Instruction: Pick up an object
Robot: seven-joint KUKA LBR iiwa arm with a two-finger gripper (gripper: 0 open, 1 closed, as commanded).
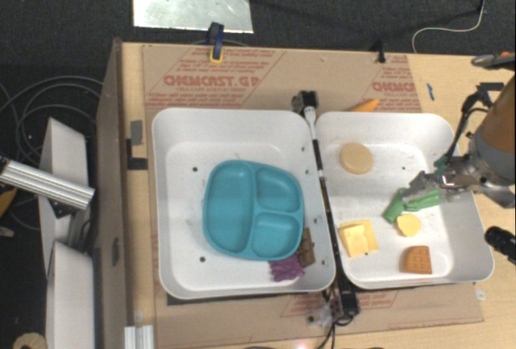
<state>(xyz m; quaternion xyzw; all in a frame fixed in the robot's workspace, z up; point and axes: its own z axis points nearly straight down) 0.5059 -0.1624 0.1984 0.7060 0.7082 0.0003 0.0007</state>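
Camera view, right bin (451, 138): gripper (421, 193) low over a green object (401, 205), jaw state impossible to tell. Crowded just beside by a yellow piece (409, 225), with a yellow block (357, 238) near. Likely risk: glancing off the green object's slanted end, nudging that yellow piece, lifting nothing.
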